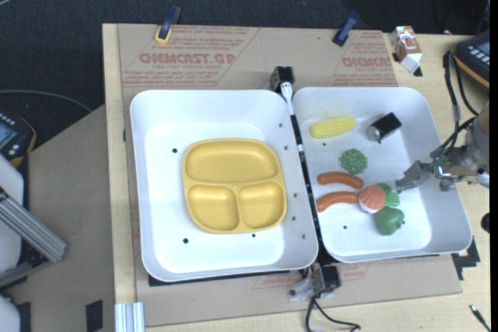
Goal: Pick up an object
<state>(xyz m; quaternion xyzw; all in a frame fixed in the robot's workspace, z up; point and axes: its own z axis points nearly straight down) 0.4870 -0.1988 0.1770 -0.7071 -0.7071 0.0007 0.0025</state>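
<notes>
While the jaws (pixel 411 176) hang (state unclear), the radish (pixel 373 198) lies just beside them.

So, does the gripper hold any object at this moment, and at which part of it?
Nothing is held. The gripper is over the right bin, beside the red and green toy, with nothing between its fingers.

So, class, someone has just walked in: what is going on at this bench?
A robot arm reaches in from the right over the right bin, which holds toy food: a corn cob, broccoli, two sausages, a radish, a green pepper and a small black block. Its hand hovers close to the radish, holding nothing. The left bin holds a yellow divided plate.
</notes>
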